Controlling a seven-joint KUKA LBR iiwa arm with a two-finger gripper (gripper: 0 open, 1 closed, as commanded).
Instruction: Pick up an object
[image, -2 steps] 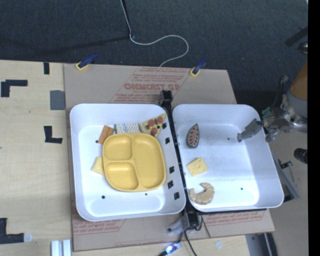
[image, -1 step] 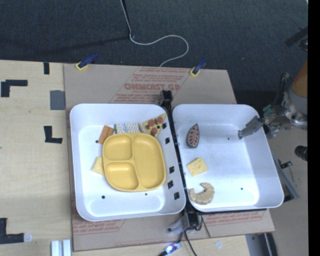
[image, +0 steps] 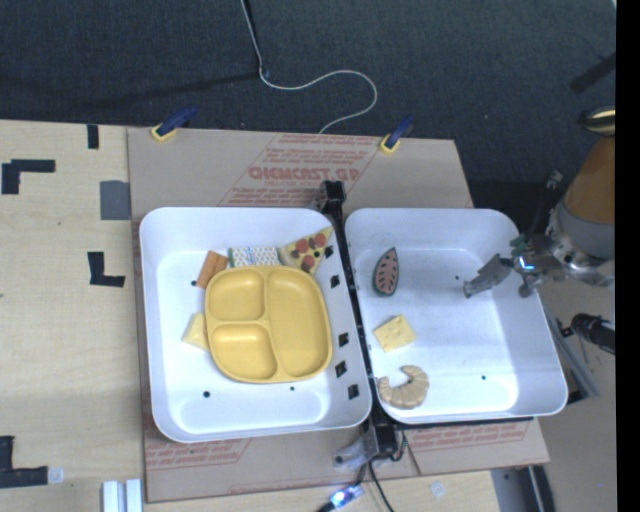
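Over the right-hand shallow white bin (image: 520, 390), the grey two-finger gripper (image: 500, 277) hangs with nothing between its fingers.
Whether it is spread or closed I cannot tell; likely targets lie apart at the bin's left: watermelon-slice toy (image: 386, 271), yellow cheese wedge (image: 394, 333), tan croissant (image: 404, 386).

Arm (image: 590, 205): grey body, rounded, seen at the right edge of the camera view.
Band (image: 597, 180): orange, wrapped around the arm above the wrist.
Wrist: pale grey metal, with small dark fittings beside it.
Gripper (image: 505, 275): grey metal, two slim fingers (image: 484, 279), with a small bright bluish spot near their base.
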